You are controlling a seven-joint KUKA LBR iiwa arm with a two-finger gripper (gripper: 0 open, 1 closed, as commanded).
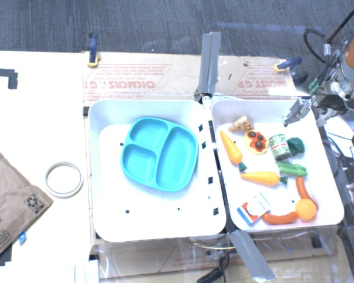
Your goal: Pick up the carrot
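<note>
Two carrot-like toys lie in the right bin (333,211). An orange carrot (230,147) with a green stem end lies at a slant near the bin's left wall. A paler yellow-orange carrot (261,178) lies crosswise in the middle. My gripper (305,113) hangs over the bin's far right corner, above and to the right of both carrots. Its fingers (292,115) stand apart with nothing between them.
Around the carrots lie a wedge (243,124), a pizza slice (256,141), a small can (278,147), green toys (293,170), a red sausage (279,218), an orange ball (305,209) and a small carton (253,210). The left bin (106,217) holds a blue divided plate (160,153).
</note>
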